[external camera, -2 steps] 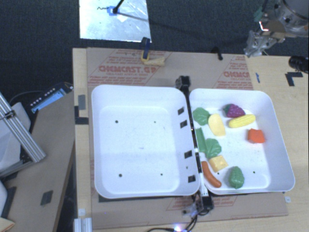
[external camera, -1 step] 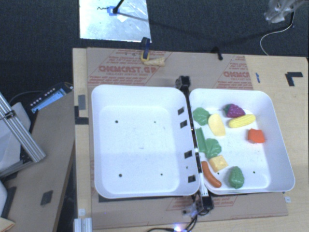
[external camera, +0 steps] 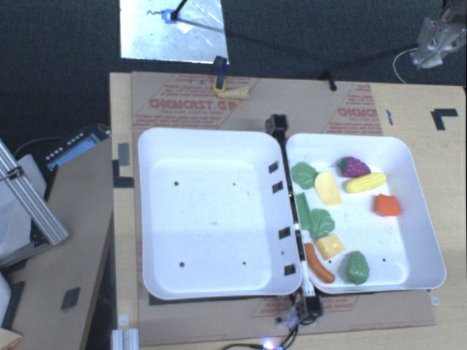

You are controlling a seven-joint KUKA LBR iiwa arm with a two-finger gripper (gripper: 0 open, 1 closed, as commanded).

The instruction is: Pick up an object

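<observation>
The right white bin holds several toy foods: purple grapes, a yellow corn cob, an orange piece, a pale yellow piece, a green leaf, a second green leafy piece, a yellow wedge, a red sausage and a green pepper. My gripper hangs at the view's top right, beyond the bench's back edge and well away from the bin. Nothing shows in its grasp.
The left white bin sits beside the right one, joined by a black hinge strip. A shiny metal sheet lies at the back left. A yellow and blue item rests on the cardboard. An aluminium rail stands at the left.
</observation>
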